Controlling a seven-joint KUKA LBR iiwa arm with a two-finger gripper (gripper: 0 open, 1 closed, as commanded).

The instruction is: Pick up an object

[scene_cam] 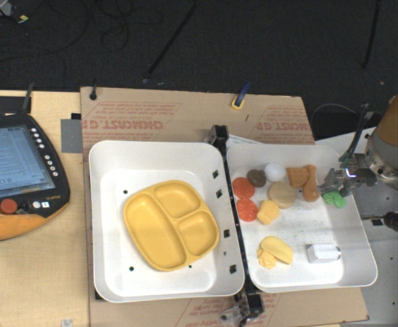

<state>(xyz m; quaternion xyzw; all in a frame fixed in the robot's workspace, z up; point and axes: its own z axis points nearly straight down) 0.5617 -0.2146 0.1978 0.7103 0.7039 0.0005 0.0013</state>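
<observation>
Hovering hand point(342, 176), state cannot tell, above green object point(334, 198); cardboard point(185, 118) print mirrored, unreadable.

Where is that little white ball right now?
The white ball lies in the right-hand bin, near its far edge, between a brown round piece and an orange-brown block.
</observation>
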